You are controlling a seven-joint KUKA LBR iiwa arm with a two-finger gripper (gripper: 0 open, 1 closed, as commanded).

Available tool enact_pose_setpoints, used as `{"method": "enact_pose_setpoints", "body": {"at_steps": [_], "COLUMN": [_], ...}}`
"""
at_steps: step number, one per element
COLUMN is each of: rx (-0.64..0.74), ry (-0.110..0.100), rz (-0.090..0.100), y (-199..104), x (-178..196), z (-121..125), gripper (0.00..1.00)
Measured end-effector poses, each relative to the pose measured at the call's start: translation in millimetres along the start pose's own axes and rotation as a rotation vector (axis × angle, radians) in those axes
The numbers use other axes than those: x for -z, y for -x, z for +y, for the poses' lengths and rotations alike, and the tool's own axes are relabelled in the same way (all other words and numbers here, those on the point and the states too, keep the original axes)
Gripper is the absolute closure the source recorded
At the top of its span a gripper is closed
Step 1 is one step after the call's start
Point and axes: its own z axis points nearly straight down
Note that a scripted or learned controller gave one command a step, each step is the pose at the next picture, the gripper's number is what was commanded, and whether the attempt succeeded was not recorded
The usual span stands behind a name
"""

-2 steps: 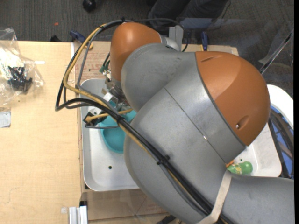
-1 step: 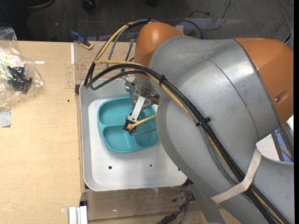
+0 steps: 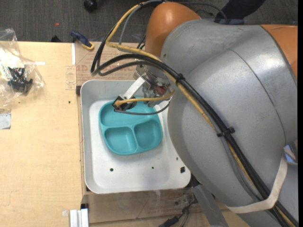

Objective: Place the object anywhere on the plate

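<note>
**Arm hanging over the teal plate, claw state hidden**

At the far left, a clear plastic bag (image 3: 15,66) holding small black parts is lying on the pale wooden bench (image 3: 38,164). A small grey tag (image 3: 4,121) is sitting below it at the view's edge. Further along, near the bench's far edge, a blue and yellow tool (image 3: 81,39) is resting close to the dark floor (image 3: 42,8).

Next comes a shallow white bin (image 3: 90,145), which is taking up the middle of the view. A few small dark marks are showing on its bare floor toward the near side. A teal divided plate (image 3: 132,135) is lying flat in the far half of the bin, close to the left wall. Its two smaller compartments are facing the near side, and its one larger compartment is facing the far side. The two smaller compartments are showing bare teal.

The gripper (image 3: 152,92) is hovering over the plate's far rim, with yellow and black cables looping around it. From this angle I cannot tell whether the claw is apart, together or clamped on anything.

To the right, the grey arm (image 3: 232,108) is looming large across the bin's right side, with its orange band (image 3: 168,18) sitting at the far end.
</note>
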Motion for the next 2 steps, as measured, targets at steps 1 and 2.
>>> {"method": "enact_pose_setpoints", "body": {"at_steps": [1, 2], "rx": [0.123, 0.123], "ry": [0.0, 0.0], "rz": [-0.001, -0.001], "y": [-6.3, -6.1], "x": [5.9, 5.5], "z": [-60.2, -60.0], "gripper": [1.0, 0.0]}}
